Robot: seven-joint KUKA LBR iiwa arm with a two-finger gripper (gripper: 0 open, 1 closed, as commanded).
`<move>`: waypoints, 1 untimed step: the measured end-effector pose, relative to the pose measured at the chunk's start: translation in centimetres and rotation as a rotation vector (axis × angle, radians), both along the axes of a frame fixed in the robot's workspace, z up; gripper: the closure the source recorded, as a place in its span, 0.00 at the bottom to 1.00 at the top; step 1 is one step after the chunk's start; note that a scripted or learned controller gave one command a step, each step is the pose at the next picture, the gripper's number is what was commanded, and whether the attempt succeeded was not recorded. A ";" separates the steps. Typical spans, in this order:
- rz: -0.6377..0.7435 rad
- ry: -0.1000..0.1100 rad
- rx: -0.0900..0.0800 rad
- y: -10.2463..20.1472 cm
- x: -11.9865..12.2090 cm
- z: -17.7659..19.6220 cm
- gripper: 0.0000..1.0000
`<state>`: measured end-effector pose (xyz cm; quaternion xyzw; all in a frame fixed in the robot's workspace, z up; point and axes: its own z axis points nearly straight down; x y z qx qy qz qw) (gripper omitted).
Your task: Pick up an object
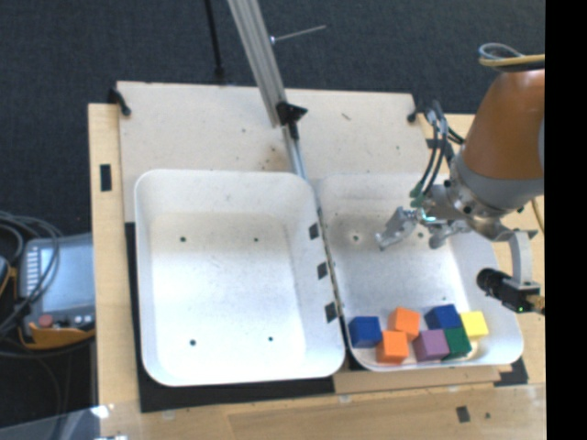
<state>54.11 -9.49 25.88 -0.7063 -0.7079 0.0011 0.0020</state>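
Item: small coloured blocks, seven visible, clustered at the near edge of the right bin (367, 211). Members: blue block (365, 330), orange block (406, 320), second orange block (393, 346), purple block (430, 345), green block (458, 342), dark blue block (443, 316), yellow block (474, 324).

Handling (judged): rigid cubes with flat faces, probably light; not fragile. Smooth sides may slip under a shallow pinch, so take hold across two opposite flat faces, low on the body. The cluster is tight, with most blocks touching a neighbour, leaving little room for a finger between them. The blue block, at the left end with free space on its left and far sides, looks the easiest to take; the yellow block at the right end is a second choice, though it lies near the bin wall.

Appearance: plain, solid-coloured, roughly equal in size, matte, sharp-edged.

Tool (401, 230): over the far middle of the right bin, well apart from the blocks, pointing left; nothing between its fingers. Whether it stands wide or narrow cannot be told.

Left bin (229, 246): beside the right bin on the counter (202, 117).
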 end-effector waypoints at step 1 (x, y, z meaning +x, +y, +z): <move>-0.003 -0.005 -0.001 0.0 0.1 0.2 0.00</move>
